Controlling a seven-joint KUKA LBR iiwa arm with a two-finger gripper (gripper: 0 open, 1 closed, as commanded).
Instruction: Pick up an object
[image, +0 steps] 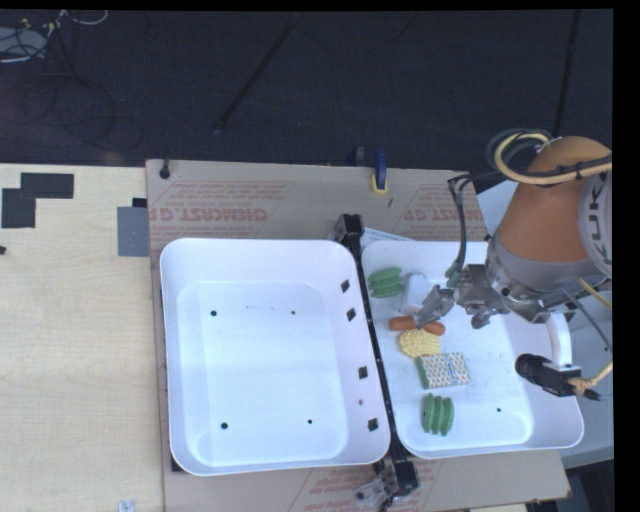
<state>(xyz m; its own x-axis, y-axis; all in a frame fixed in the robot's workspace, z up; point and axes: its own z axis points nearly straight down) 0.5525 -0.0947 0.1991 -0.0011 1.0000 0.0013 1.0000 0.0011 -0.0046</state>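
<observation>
Two shallow white plastic bins, left and right, smooth with a slight sheen. Brown corrugated cardboard sheet beneath them, matt, with printed red lettering. Pale wood-grain bench top, matt and smooth. Small green ridged plastic toys, dull finish. Orange band above the wrist, smooth and softly glossy. Bare grey metal two-finger gripper.

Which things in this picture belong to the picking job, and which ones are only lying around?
Belong to the job:
- pincer, low in the right bin
- orange carrot-like piece, nearest to it
- yellow piece
- patterned block
- two green pieces

Only lying around:
- left bin
- brown board under the bins
- blue clamp
</observation>
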